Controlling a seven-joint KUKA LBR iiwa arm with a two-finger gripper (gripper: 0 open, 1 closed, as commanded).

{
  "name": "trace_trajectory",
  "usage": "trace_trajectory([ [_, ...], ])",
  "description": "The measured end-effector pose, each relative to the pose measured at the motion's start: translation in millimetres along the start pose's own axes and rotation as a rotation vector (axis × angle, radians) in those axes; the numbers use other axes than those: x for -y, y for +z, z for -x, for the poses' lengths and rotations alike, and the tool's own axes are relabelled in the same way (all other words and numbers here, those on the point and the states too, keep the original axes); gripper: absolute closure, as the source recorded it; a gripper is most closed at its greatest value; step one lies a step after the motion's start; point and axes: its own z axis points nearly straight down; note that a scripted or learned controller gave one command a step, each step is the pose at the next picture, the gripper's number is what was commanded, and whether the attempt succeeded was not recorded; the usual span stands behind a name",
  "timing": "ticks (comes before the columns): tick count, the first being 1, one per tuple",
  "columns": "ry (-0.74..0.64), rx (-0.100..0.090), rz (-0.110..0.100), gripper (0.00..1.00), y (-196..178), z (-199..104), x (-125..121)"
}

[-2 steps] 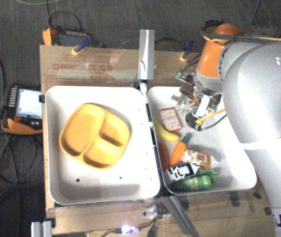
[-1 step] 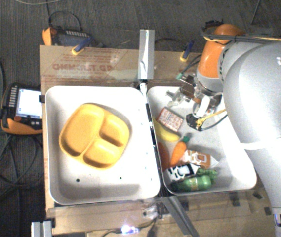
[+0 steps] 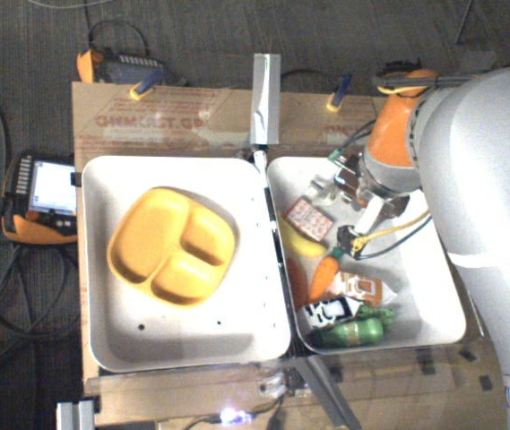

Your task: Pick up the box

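The box lay in the right bin, not lifted yet; the end effector hung just beside it, spread or closed I could not tell.

Yellow tray, pink box, orange carrot

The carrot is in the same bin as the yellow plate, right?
No. The camera view shows the carrot in the view's right bin, with the box; the yellow plate lies in the left bin.
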Motion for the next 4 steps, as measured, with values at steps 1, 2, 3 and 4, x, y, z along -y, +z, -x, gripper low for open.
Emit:
trace_trajectory([
  [1, 0.013, 0.006, -0.023, 0.0, -13, -6, -39],
  [2, -0.338, 0.013, -0.019, 0.0, 3, -15, -27],
  [3, -0.336, 0.018, -0.034, 1.0, -5, -12, -25],
  [4, -0.336, 0.018, -0.035, 0.0, -4, -12, -25],
])
